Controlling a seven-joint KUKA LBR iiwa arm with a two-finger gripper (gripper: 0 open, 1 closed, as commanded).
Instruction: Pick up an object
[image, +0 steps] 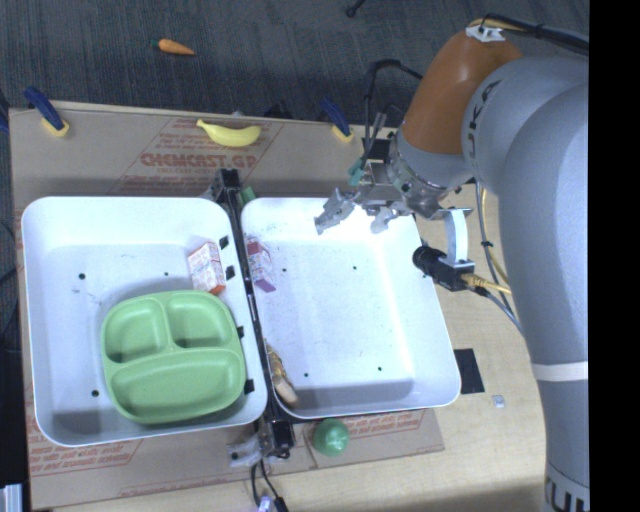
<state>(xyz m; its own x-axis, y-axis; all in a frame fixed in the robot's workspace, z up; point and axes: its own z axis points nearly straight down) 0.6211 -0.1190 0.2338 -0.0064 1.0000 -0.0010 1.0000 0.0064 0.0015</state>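
1. The claw hangs with its fingers apart and nothing between them, at the right white plastic bin's twelve o'clock rim.
2. Nearest target: the small pink-and-white packet, at nine o'clock; descend squarely before closing.

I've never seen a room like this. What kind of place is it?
Probably a robot test lab: a grey arm with an orange band reaches over two shallow white bins holding toy items like a green divided plate.

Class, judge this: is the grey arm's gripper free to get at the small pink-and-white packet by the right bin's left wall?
Probably yes. The gripper hangs over the right white bin, and nothing lies between it and the small pink-and-white packet; only the nearby wall might crowd it.
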